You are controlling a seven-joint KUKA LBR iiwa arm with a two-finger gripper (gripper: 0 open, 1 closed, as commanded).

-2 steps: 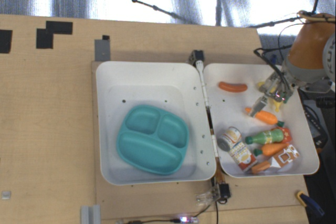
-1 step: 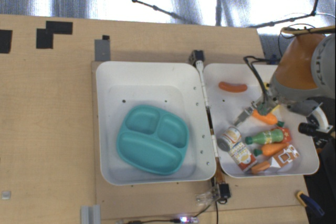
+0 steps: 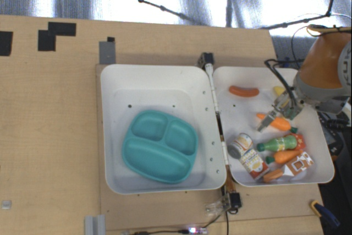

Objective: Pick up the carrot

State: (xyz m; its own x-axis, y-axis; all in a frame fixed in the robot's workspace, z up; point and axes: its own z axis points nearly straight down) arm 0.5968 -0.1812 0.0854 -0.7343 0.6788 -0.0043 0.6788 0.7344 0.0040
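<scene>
Gripper (image 3: 276,113): low in the right bin (image 3: 324,173), fingers slightly parted, pinching nothing visible.
Carrot (image 3: 278,123): on the bin floor, just under the fingertips, above the bottle (image 3: 280,144).

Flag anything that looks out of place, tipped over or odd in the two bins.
Mostly ordinary clutter. In the right bin, the can and green bottle lie on their sides, crowded with other toy foods toward the near edge. The teal divided plate sits askew in the left bin. No visible spills or damage.

No legible text on any item.
</scene>
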